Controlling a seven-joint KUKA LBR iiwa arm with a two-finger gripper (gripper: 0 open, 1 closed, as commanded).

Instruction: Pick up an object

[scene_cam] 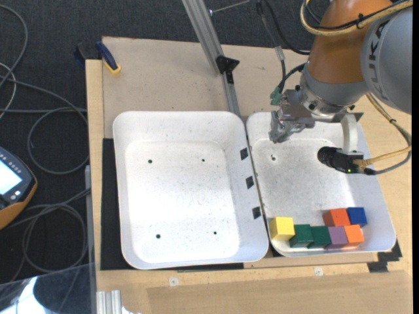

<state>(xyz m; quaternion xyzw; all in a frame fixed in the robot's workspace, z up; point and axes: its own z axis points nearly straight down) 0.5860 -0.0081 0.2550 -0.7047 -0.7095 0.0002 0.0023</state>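
Observation:
Several small blocks lie along the near edge of the right bin (366, 188): a yellow block (283, 227), a green block (310, 235), a purple block (338, 236), two orange blocks (340, 217) and a blue block (357, 215). My gripper (281, 133) hangs over the far left part of the right bin, well away from the blocks, with nothing seen between its fingers.
The left bin (131, 129) sits beside the right one. A slanted metal pole (208, 39) rises behind the bins. A black cylindrical part (335, 157) juts out beside the wrist. Cables lie on the floor at the left.

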